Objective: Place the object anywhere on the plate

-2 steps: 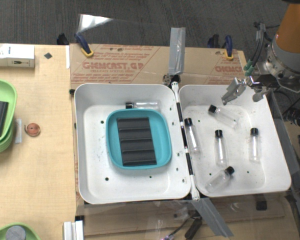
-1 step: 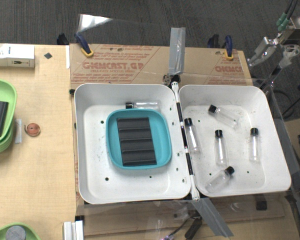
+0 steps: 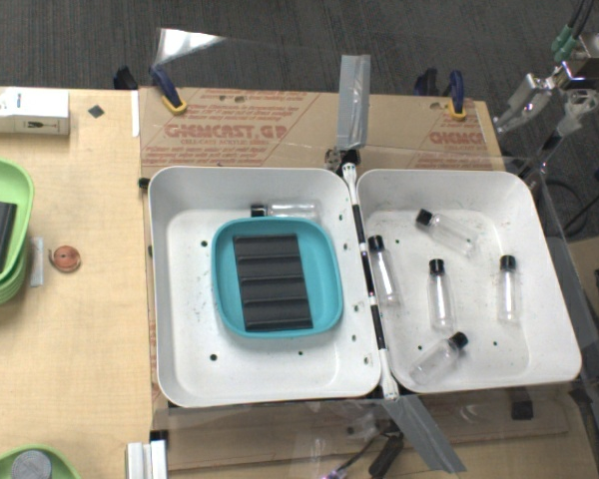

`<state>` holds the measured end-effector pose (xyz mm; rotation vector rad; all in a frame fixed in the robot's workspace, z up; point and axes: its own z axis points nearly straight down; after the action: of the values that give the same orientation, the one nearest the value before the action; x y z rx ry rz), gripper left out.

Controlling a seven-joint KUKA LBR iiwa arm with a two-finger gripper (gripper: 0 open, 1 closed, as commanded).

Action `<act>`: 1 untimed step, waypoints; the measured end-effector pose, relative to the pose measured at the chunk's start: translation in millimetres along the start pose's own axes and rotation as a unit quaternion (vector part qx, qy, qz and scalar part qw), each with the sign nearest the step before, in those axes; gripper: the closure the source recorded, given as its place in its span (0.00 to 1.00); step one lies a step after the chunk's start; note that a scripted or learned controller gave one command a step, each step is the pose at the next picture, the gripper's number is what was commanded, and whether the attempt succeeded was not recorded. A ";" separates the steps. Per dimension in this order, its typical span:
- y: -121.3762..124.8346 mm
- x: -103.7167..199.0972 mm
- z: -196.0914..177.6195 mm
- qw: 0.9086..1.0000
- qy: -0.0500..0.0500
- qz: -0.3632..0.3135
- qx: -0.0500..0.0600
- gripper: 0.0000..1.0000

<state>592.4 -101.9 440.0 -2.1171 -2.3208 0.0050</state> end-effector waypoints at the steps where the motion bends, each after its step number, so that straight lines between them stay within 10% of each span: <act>1: 9.3 -75.9 -0.2 0.996 0.000 -0.087 -0.001 0.00</act>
<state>608.5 -176.7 440.4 -1.9083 -2.4964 0.0036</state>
